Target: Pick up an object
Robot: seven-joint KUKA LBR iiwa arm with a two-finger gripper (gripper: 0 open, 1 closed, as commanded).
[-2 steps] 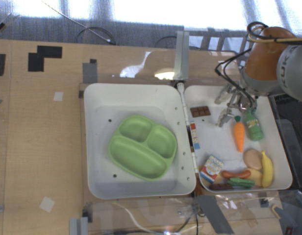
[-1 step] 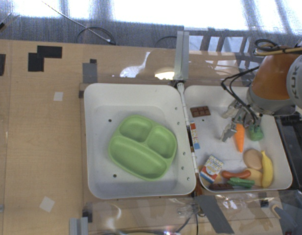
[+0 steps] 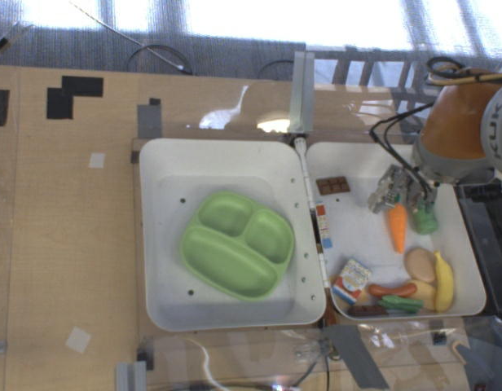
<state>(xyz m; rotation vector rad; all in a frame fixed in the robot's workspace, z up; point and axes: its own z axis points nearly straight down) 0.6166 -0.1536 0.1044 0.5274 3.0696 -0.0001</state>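
Observation:
My gripper (image 3: pixel 400 192) hangs low over the back of the right bin (image 3: pixel 358 231), under the orange-banded wrist. Just in front of it an orange carrot (image 3: pixel 397 228) lies pointing toward the bin's front, its top close to the gripper. A small green item (image 3: pixel 424 221) rests to the carrot's right, partly under the wrist. Nothing visibly hangs from the gripper. Further forward lie a tan egg-shaped piece (image 3: pixel 420 264), a yellow banana (image 3: pixel 443 282), a red sausage (image 3: pixel 391 289), a green pod (image 3: pixel 402 303) and a small printed carton (image 3: pixel 351 279).
A brown chocolate bar (image 3: pixel 332 186) lies at the right bin's back left. The left bin (image 3: pixel 165 177) holds a green divided plate (image 3: pixel 237 243). A raised ridge (image 3: pixel 310 218) separates the bins. Black cables (image 3: pixel 398 120) loop behind the right bin.

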